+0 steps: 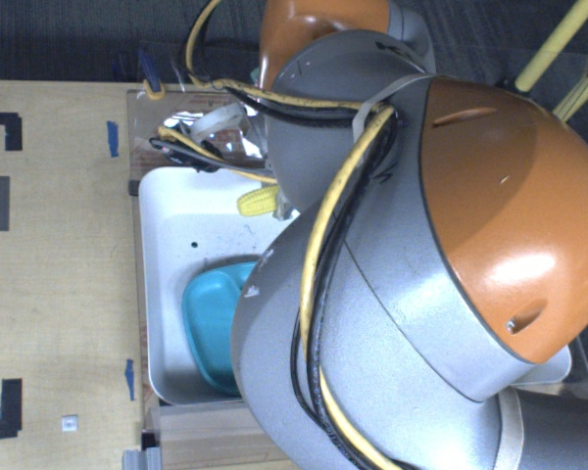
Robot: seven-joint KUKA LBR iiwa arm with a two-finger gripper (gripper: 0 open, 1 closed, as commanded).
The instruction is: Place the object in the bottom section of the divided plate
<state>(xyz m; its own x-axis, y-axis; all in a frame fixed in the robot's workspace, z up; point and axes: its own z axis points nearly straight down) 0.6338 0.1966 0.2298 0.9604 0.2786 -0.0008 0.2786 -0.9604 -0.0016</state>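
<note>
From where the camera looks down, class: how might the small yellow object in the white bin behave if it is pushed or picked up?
The yellow object looks long and rounded, a bit like a toy corn cob, so it would probably roll when pushed. It is small next to the blue plate, so likely light. Its ridged surface may help grip, though the arm hides one end.

Pale wooden counter (59, 292) with black square markings (0, 132), small blue tape pieces (113, 138), dark carpet floor (78, 18) behind

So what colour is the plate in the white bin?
Blue, a light turquoise; the plate shows best in the camera view.
</note>
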